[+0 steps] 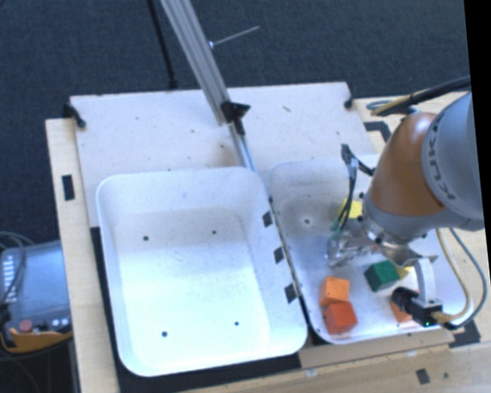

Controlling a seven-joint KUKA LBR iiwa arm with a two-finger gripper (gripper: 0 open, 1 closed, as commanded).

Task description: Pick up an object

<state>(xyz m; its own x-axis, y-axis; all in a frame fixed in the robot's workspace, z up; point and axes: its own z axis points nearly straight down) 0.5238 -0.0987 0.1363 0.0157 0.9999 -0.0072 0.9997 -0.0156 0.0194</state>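
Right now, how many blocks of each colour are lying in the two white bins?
Orange blocks: 2
Green block: 1
Total: 3, all in the right bin. Another orange bit at that bin's far right edge is too hidden to count.

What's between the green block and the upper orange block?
Nothing. In the camera view, only bare floor of the right bin separates the green block and upper orange block.

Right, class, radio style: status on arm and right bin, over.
Gripper low in right bin, nothing seen held. Orange blocks and green block beside it, loose. Arm overhangs green block.
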